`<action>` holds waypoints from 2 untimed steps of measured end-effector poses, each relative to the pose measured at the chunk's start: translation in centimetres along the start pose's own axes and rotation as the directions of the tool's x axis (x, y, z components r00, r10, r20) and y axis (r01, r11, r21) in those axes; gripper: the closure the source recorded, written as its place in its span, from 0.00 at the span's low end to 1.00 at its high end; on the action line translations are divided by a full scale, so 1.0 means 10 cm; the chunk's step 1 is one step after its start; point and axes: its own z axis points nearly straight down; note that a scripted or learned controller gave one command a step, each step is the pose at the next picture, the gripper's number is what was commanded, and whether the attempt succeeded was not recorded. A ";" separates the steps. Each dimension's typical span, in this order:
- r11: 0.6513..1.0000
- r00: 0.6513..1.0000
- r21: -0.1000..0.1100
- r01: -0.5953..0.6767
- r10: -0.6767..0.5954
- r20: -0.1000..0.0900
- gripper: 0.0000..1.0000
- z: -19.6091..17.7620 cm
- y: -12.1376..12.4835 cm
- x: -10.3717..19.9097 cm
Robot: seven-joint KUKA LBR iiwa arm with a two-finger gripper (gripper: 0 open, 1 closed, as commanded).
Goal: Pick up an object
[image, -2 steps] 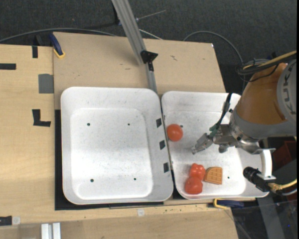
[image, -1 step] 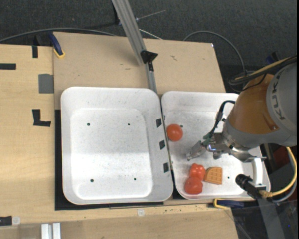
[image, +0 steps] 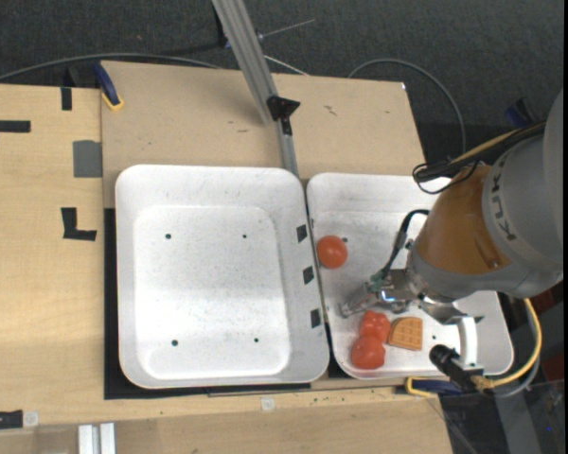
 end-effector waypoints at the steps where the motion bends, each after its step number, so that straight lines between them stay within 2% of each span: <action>1: 1.000 1.000 0.001 0.001 -0.001 -0.002 1.00 -0.12 0.00 0.01; 2: 1.000 1.000 -0.006 0.002 -0.002 -0.001 1.00 -0.72 -0.01 0.08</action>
